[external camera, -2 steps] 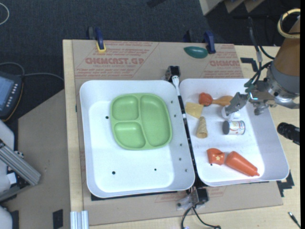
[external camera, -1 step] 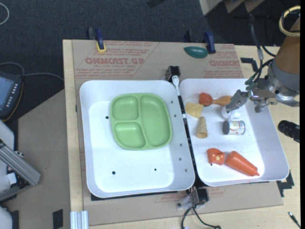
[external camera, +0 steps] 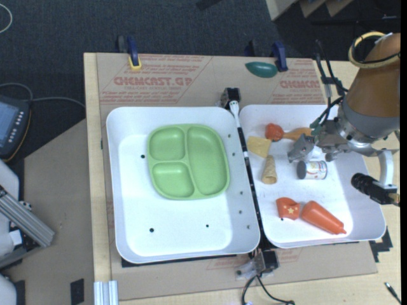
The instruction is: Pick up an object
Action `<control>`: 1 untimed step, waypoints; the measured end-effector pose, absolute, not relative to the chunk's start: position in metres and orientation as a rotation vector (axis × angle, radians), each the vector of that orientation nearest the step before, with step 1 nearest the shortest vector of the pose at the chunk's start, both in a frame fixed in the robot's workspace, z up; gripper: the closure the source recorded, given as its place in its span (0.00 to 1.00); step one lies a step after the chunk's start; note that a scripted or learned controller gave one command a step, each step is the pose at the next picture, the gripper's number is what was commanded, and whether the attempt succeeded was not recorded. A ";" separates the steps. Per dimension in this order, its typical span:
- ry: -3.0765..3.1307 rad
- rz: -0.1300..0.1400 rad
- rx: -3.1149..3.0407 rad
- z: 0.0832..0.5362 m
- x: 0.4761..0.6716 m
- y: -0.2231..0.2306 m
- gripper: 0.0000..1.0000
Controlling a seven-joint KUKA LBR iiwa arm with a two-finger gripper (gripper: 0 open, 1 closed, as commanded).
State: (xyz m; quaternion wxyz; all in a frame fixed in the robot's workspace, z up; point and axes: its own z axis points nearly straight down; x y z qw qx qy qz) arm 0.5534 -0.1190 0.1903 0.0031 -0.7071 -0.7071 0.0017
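My gripper (external camera: pixel 316 152) hangs over the middle of the right bin (external camera: pixel 364 229), and its fingers look spread open. A small silver can (external camera: pixel 314 169) lies on its side just below the fingertips, not gripped. Left of it are a tan cone (external camera: pixel 269 169) and a pale yellow wedge (external camera: pixel 259 146). A small red-orange piece (external camera: pixel 275 131) lies at the bin's back, with an orange stick (external camera: pixel 296 133) beside it. Near the front edge lie a red pepper-like piece (external camera: pixel 288 208) and an orange carrot (external camera: pixel 323 216).
The left bin (external camera: pixel 127 189) holds a green divided plate (external camera: pixel 188 161). A teal object (external camera: pixel 261 68) and blue clamps (external camera: pixel 133 51) sit at the back of the bench. The arm's orange band (external camera: pixel 378 75) and cables hang over the right bin's back right corner.
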 end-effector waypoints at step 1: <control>-2.216 0.005 -2.217 0.144 0.551 -0.111 0.00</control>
